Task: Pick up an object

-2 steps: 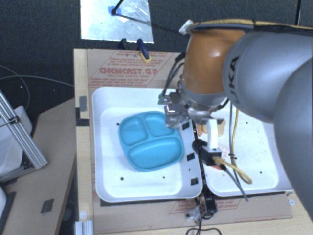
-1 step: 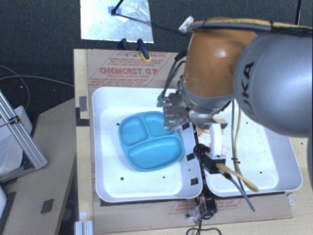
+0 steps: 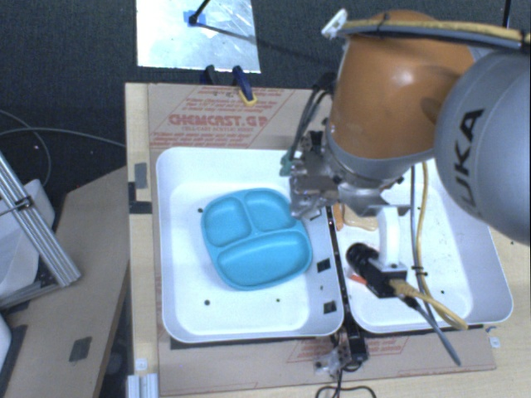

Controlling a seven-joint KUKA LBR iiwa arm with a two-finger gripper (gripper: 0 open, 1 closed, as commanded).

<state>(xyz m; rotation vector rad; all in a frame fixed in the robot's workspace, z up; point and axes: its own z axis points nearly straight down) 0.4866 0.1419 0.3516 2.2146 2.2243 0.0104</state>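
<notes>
arm (image 3: 398,98) hangs low over the right bin (image 3: 485,297).

Top of the frame, a shiny foil-like sheet (image 3: 197,23) lay flat on the dark floor. Just below it, a brown cardboard sheet (image 3: 217,118) with red lettering sat under the bins. Far left, a slanted aluminium frame rail (image 3: 33,230) stood beside a tan board (image 3: 91,247).
</notes>
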